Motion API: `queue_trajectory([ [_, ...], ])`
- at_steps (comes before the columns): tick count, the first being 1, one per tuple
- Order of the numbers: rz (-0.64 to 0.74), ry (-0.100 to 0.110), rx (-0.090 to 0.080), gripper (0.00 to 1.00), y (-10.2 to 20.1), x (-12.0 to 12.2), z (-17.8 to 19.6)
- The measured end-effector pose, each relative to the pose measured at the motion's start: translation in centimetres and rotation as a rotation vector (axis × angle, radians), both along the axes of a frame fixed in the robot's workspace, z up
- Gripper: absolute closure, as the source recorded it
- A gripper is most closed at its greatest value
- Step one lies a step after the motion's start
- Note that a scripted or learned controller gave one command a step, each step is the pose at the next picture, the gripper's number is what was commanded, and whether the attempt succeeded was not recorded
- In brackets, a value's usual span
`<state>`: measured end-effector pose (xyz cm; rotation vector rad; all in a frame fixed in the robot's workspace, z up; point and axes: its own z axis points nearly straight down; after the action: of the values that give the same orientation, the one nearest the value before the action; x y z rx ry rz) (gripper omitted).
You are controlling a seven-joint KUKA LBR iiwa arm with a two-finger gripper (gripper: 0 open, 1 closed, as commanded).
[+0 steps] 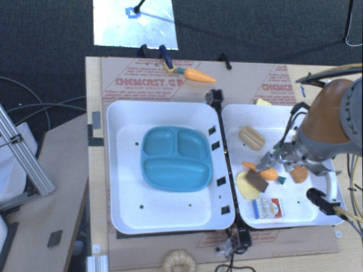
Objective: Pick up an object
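Observation:
My gripper [273,164] hangs low over the middle of the right bin [295,220], reaching in from the right. Just under its tip lies a small orange piece [270,174], and I cannot tell whether the gripper touches it. Around it lie a brown block [256,181] on a yellow disc [244,187], a small carrot-like piece [249,166], a tan bread roll [251,137] and an orange-brown lump [299,174]. A small white, blue and red box [266,208] lies near the bin's front wall.
The left bin [122,152] holds a blue divided plate [174,157]. A toy carrot [197,75] lies on the board behind the bins. A yellow piece [262,102] sits at the right bin's far rim. Black clips line the divider between the bins.

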<state>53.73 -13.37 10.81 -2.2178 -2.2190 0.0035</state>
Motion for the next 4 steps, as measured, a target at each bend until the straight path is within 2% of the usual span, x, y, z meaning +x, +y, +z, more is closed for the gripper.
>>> queue_trajectory([
  [1, 0.001, -0.003, -0.001, 0.0, 0.0, 0.0, -2.5],
  [2, 0.0, -0.007, -0.002, 1.0, 0.0, 0.1, -1.3],
  [4, 0.003, -0.013, -0.003, 1.0, -0.5, 0.1, 11.5],
])
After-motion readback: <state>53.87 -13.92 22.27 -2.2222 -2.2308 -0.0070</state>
